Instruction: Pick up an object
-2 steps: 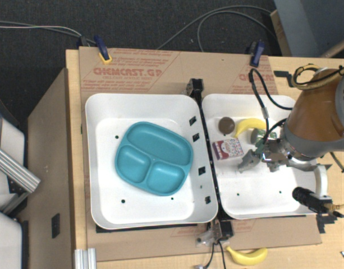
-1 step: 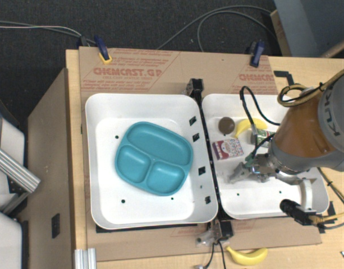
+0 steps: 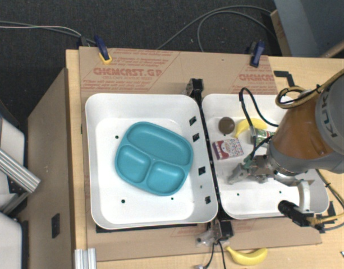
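In the right bin [image 3: 256, 203] lie a red and white small box [image 3: 226, 148], a brown round object [image 3: 226, 125], a yellow object [image 3: 243, 129] and a small green and yellow item [image 3: 260, 135]. The last is partly hidden by the arm. My gripper [image 3: 240, 174] hangs low over the right bin's floor, just below and to the right of the red and white box. It looks apart from the box, and I see nothing held in it. The arm's orange band [image 3: 301, 133] covers the bin's right part.
The left bin [image 3: 99, 150] holds a teal divided plate [image 3: 154, 157]. A black divider with clips [image 3: 204, 150] runs between the bins. A banana [image 3: 249, 255] lies off the bench's front edge. Cables [image 3: 256, 114] loop above the right bin. Clamps [image 3: 102, 49] hold the cardboard at the back.
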`<state>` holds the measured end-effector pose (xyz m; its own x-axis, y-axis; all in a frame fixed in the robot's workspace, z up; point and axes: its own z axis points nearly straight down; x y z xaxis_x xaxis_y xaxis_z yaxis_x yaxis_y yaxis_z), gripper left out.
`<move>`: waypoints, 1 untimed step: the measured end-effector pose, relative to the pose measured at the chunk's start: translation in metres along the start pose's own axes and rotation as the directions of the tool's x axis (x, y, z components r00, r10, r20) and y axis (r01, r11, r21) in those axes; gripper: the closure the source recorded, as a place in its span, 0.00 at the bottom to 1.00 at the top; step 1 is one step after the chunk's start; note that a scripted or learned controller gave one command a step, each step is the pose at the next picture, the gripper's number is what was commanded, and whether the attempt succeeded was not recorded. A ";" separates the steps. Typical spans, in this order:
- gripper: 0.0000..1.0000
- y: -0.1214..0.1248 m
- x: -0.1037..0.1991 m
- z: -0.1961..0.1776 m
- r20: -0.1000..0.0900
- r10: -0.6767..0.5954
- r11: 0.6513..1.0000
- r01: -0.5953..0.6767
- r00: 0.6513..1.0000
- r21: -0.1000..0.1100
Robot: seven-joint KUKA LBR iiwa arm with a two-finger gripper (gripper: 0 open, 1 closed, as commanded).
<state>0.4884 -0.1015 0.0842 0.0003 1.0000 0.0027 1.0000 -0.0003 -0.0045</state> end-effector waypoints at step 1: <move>1.00 0.001 0.000 -0.012 0.001 0.001 1.000 -0.001 1.000 -0.004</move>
<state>0.4894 -0.1016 0.0958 0.0011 1.0000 0.0021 1.0000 -0.0011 -0.0007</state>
